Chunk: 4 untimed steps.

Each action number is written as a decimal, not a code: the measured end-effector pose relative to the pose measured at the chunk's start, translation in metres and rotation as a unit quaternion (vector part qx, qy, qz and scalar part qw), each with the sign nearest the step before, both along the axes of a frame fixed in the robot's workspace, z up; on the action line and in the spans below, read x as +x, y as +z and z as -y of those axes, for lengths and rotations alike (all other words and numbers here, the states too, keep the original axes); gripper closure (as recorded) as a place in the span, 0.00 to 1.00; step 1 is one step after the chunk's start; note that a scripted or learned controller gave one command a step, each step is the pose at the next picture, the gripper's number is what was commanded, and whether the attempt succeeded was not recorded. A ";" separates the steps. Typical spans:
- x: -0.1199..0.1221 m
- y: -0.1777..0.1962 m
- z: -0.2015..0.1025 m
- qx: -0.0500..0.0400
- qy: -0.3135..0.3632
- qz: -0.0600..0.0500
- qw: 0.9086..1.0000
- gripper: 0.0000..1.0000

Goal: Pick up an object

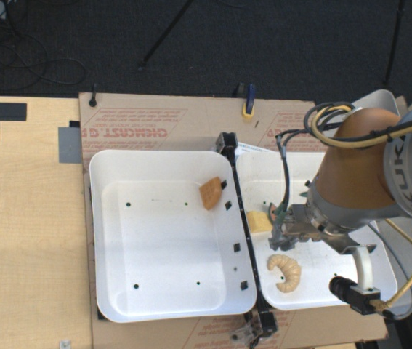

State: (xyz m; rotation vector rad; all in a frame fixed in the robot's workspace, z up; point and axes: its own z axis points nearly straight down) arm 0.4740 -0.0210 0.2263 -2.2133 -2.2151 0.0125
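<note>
A curled tan croissant-shaped object lies in the right bin, near its front. A pale yellow block sits by that bin's left wall, partly covered by the arm. An orange-brown chunk rests in the left bin against its right wall. My gripper is down in the right bin, just right of the yellow block and just above the croissant. Its fingers are hidden among dark wrist parts and cables.
A black divider bar runs between the two bins. The arm's grey body and orange band cover the right bin's right half. A blue and yellow clamp holds the cardboard at the back. Wooden bench lies to the left.
</note>
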 end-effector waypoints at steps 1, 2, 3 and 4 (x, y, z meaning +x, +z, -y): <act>0.003 0.142 0.038 -0.002 -0.001 0.013 1.000 1.00; 0.001 0.058 -0.044 0.000 0.003 0.001 1.000 1.00; 0.000 0.013 -0.055 -0.001 0.000 0.001 1.000 1.00; 0.010 0.056 -0.161 0.001 0.006 0.006 1.000 1.00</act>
